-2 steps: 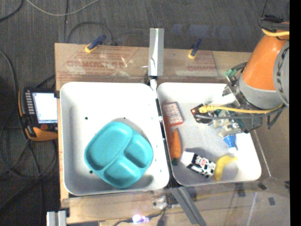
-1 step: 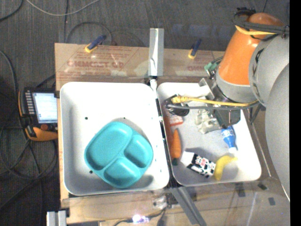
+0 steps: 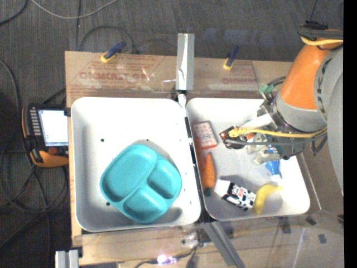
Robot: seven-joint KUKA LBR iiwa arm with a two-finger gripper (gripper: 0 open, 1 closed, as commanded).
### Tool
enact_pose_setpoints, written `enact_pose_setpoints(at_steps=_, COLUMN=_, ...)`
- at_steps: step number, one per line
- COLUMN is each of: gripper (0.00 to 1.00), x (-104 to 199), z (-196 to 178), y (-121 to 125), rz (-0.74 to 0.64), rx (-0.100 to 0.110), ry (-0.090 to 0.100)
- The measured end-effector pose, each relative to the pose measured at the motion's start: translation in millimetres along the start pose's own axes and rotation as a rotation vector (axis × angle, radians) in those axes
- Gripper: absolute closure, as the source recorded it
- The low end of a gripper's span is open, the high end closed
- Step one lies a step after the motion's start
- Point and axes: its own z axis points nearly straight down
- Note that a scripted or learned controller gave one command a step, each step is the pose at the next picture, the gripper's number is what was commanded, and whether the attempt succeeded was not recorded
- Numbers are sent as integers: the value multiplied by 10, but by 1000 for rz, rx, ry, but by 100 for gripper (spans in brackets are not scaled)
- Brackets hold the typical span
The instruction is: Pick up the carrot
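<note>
- Right bin [image 3: 239, 114], near edge: a black-and-white box [image 3: 239, 194] lies beside a banana [image 3: 265, 197], which sits toward the near right corner.
- Left bin [image 3: 100, 126], near half: a teal divided plate [image 3: 142, 183] takes up most of the floor and plays no part in this step.
- The carrot [image 3: 208, 172] lies against the right bin's left wall, about midway along it. It runs lengthwise with the wall, its near tip close to the box.
- A little farther in, toward the right wall, is a small blue-and-white item [image 3: 273, 167].
- The gripper [image 3: 261, 149] hangs over the middle of the right bin, well apart from the carrot. Whether it is spread or pressed together cannot be told, and nothing is seen held in it.
- Beyond the carrot, along the same wall, lies a red-and-white packet [image 3: 204, 134].
- Doing it well: travel toward the left wall and centre over the carrot's thick middle. Turn the wrist so the jaws close across its width. Since the wall crowds one side, come down slightly inboard and steer clear of both packet and box.
</note>
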Motion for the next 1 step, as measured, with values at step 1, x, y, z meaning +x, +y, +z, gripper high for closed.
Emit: enact_pose_setpoints(at_steps=1, gripper=100, x=247, z=370, y=-560, rz=71, rx=3, ry=-3)
